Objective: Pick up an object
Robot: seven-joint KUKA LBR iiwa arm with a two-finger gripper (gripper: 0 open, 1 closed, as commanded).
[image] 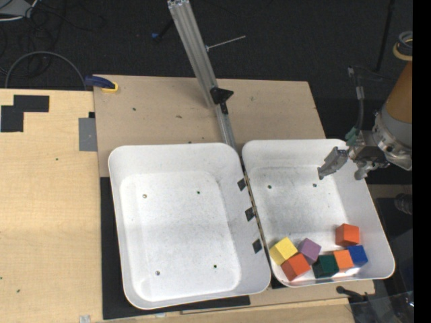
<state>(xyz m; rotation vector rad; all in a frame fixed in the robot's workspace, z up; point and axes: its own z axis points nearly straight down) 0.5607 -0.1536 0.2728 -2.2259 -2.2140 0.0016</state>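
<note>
Small blocks (pixel 316 251) clustered at the right bin's (pixel 296 155) near edge look light, rigid and flat-sided, best pinched across opposite faces, while the gripper (pixel 347 162) hovers far-right, jaws spread and empty.

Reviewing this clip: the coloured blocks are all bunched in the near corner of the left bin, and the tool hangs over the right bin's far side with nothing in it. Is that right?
Not quite. The camera view shows the coloured blocks bunched in the near corner of the right bin, not the left bin. The rest holds: the tool hangs over the right bin's far side with nothing in it.
</note>
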